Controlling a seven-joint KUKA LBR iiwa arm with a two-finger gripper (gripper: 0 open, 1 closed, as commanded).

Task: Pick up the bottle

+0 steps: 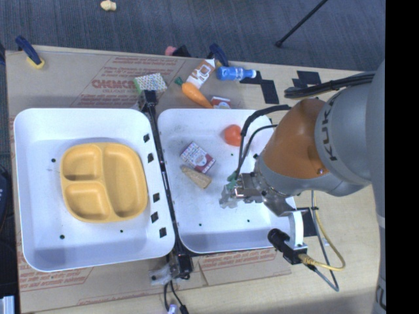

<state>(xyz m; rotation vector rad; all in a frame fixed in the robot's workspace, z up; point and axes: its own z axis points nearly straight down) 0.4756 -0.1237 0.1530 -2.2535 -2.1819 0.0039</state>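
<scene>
In the right bin, three items sit near the gripper, its state unclear.

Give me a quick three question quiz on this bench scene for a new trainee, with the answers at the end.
1. True or false: the yellow tray lies in the left bin.
2. Where is the blue bottle? A) in the right bin B) on the bench beyond the bins C) on the tray
3. Fill in: the hand is over the ____ bin.

Key: 1 true; 2 B; 3 right
</scene>
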